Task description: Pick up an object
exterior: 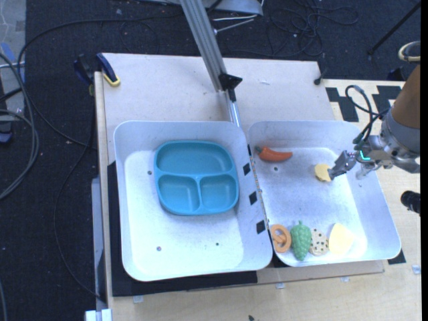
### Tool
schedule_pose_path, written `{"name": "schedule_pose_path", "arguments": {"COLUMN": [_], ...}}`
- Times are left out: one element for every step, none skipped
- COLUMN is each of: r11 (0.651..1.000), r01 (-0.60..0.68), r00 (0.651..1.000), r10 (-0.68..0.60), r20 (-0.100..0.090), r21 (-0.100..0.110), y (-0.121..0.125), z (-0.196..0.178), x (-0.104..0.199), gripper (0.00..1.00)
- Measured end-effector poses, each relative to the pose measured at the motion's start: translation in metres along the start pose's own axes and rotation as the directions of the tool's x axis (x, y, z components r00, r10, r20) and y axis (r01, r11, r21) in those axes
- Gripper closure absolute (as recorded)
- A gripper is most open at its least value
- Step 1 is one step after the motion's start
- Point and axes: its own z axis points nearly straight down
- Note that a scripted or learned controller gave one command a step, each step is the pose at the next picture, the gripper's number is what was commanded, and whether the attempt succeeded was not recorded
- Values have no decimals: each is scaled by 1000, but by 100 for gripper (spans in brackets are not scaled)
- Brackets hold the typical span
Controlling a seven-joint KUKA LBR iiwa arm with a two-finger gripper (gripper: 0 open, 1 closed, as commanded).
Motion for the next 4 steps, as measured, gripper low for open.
{"name": "schedule_pose_path", "arguments": {"r11": [1000,1000,1000,1000], "r01": [1,-2,-1,-1], "r00": [1000,1000,1000,1000], "r10": [-1,2,1,1], "r20": [1,0,0,2], "r21": [-3,1,0,-5], "y": [1,-4,5,6], "z": [-1,53,104,118], "x": [0,-9,-13,-13], "gripper": [0,0,0,0]}}
